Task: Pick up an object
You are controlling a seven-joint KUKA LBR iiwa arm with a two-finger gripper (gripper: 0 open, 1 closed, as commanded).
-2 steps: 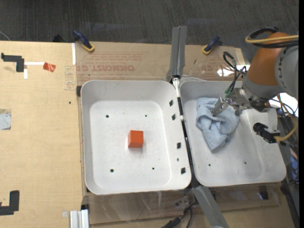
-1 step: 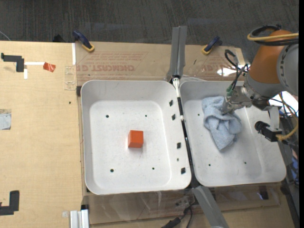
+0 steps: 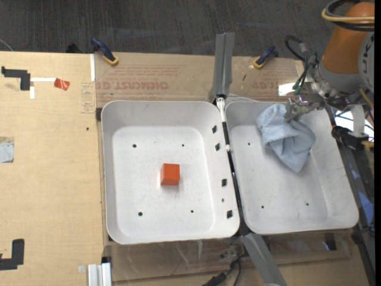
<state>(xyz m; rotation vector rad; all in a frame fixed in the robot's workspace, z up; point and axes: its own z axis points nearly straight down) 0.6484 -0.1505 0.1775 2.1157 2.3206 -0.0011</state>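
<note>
Right bin (image 3: 333, 210) holds cloth (image 3: 287, 139) (pale blue, bunched); gripper (image 3: 296, 109) touches its top.

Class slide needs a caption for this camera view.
Gripper at a light blue cloth in the right bin; orange block in left bin.

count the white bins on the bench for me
2. The left bin holds an orange block; the right bin holds a light blue cloth, with the gripper at the cloth's upper edge.
</note>
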